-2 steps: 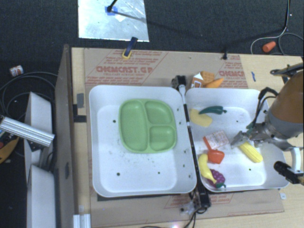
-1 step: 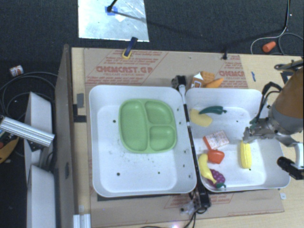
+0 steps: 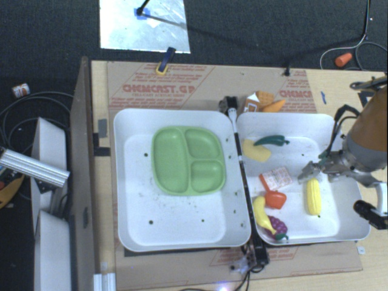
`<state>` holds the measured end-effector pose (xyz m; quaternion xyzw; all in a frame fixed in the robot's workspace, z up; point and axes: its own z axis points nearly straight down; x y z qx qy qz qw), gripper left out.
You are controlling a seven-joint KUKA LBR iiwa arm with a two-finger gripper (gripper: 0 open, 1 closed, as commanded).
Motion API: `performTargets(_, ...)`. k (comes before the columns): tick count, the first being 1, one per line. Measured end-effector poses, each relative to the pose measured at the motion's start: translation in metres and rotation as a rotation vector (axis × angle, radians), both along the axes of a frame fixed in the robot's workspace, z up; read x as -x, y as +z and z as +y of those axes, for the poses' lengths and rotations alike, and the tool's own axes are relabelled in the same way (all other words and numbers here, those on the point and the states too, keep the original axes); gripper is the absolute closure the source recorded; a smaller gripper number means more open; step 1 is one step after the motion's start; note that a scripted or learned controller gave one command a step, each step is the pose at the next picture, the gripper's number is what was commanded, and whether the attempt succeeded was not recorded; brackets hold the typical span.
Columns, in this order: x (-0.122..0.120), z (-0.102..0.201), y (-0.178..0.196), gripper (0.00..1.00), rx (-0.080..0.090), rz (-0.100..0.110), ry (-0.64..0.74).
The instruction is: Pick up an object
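The right bin point(image 3: 324, 126) holds several toy foods. A yellow corn cob point(image 3: 313, 196) lies near its right side, and a white and red packet point(image 3: 276, 177) lies in the middle. A green chili point(image 3: 271, 140) and a pale yellow piece point(image 3: 256, 153) sit at the back left. At the front left are a red pepper point(image 3: 274, 199), a banana point(image 3: 259, 210) and purple grapes point(image 3: 277, 226). My gripper point(image 3: 310, 171) hangs low over the bin, just above the corn's top end and to the right of the packet. Nothing is visibly held in it.
The left bin point(image 3: 136, 223) holds a green divided plate point(image 3: 188, 160). An orange carrot point(image 3: 274, 106) and a small box point(image 3: 252, 105) lie on the cardboard behind the right bin. The arm's body point(image 3: 370, 138) covers the bin's right rim.
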<state>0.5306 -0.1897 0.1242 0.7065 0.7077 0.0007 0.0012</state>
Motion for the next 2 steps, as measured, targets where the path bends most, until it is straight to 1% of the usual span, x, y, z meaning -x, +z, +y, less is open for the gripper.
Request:
performTargets(1,0.017,0.001,-0.041,0.0,-0.001,0.002,-0.003)
performTargets(2,0.015,0.001,-0.029,1.0,0.0,-0.002,0.0)
